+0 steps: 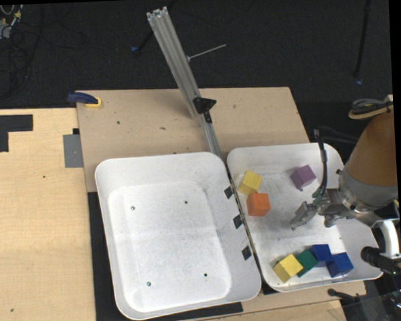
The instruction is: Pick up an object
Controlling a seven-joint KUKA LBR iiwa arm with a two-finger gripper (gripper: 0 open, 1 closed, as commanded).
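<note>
Bench, viewed from above at a slant; contents as follows.

Left bin [121,177]: shallow, white, occupying the lower centre of the frame.

Right bin [274,160]: shallow, white, touching the left bin along its inner edge, lower right of the frame. It holds all the blocks listed below.

Yellow block [250,182]: upper left part of the right bin, close to the dividing edge.

Orange block [258,204]: just below the yellow block, the two nearly touching at a corner.

Purple block [302,176]: upper middle of the right bin, apart from the others and above the tool.

Cluster at the bin's lower edge, lower right of the frame: a second yellow cube [287,266] at the left, a green block [305,260] pressed against it, then two blue blocks [321,252] [339,264] to the right, all packed close together.

Arm [377,160]: grey with an orange band, entering from the right edge of the frame at mid height.

Gripper [304,216]: over the middle of the right bin, below the purple block and above the cluster, pointing toward the left of the frame. Its metal fingers appear spread, with nothing between them; no block touches it.

Metal rail [179,67]: slanting from the top centre of the frame down to the gap between the bins.

Blue-and-yellow clamp [84,99]: at the board's upper left corner.
</note>
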